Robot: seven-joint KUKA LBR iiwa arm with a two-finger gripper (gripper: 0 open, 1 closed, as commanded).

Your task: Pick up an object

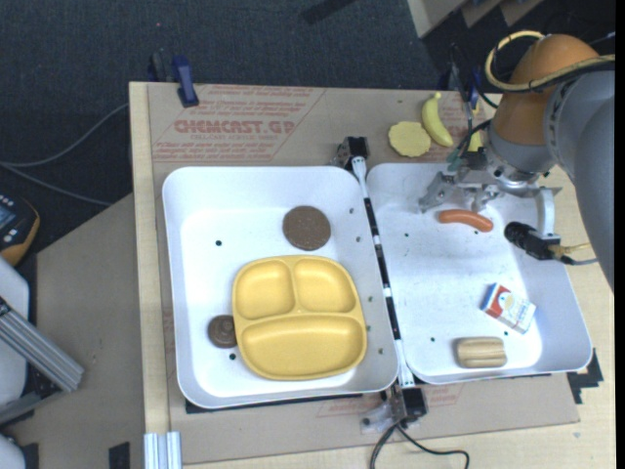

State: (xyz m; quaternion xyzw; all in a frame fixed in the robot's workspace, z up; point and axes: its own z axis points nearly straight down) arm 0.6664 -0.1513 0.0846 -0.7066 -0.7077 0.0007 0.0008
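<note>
Gripper (457, 195) low over right bin (430, 291) far edge, just above sausage (466, 220); grip state cannot tell. Sausage lies on bin floor near far edge. Bun (479, 352) at near edge.

Grey arm (584, 115) with orange band, yellow cable loop, seemingly metallic pincer (459, 191).

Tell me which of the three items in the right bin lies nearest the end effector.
The red sausage, directly below the end effector. The small carton and tan bread roll lie toward the bin's near edge.
</note>
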